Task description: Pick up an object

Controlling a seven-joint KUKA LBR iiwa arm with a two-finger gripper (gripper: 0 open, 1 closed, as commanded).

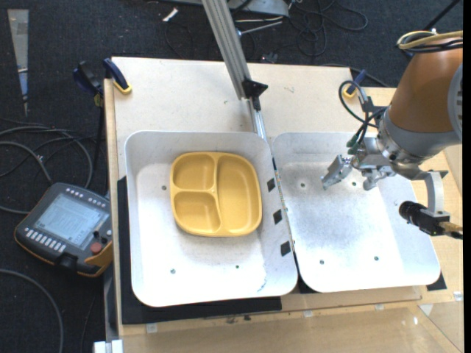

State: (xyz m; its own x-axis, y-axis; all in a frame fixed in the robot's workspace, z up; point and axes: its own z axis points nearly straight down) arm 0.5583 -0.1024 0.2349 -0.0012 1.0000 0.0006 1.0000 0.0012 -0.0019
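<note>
Here, looking down from the one fixed camera, we see the worktop (pixel 184 87) carrying two shallow white bins side by side. In the left bin (pixel 147 271) lies a yellow divided plate (pixel 216 194), flat, with three compartments: two smaller ones on its left side and one long one on its right. We find the plate sitting toward the upper middle of that bin, apart from every wall, with bare white floor all round it; the widest free strip runs below it, toward the near rim, and a narrower one lies between its right edge and the raised lip where the two bins meet.

The right bin (pixel 346 263) shows us a scuffed, greyish floor. The arm (pixel 430 94) comes in from the right, its orange band large at the frame's edge, and the hand (pixel 352 173) hangs over the upper part of that bin, near its far rim and well apart from the plate. We see its two fingers (pixel 335 173) spread, with nothing between them. Below and left of the hand, the bin floor lies open down to the near rim.

Beyond the bins, a slanted metal rail (pixel 228 43) crosses the worktop's far edge toward the seam between them. On the dark floor to the left rests a teach pendant (pixel 66 230), with cables around it.
</note>
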